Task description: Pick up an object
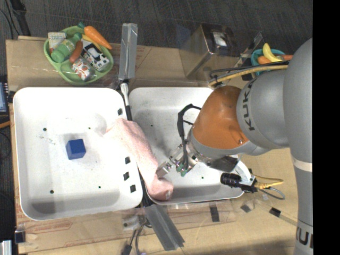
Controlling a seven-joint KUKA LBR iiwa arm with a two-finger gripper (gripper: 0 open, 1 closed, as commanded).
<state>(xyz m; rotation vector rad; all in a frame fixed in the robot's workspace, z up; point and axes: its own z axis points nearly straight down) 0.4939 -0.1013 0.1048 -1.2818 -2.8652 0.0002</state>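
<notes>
A: Big grey arm [276, 105] sweeps in from the right, orange band [220, 124] hanging over the right bin [159, 102].

B: Two white bins side by side on the surface [32, 52], and the left bin [32, 158] carries a lone blue cube [76, 148], sitting well apart from the arm.

A: Pink cloth [142, 155] draped across the divide between the bins, its lower end bunched in the right bin.

B: And the claw [171, 163] is low in the right bin, just beside that bunched end. Fingers look slightly parted, with nothing between them.

A: Green bowl [79, 49] of toy food up at the far left.
</notes>
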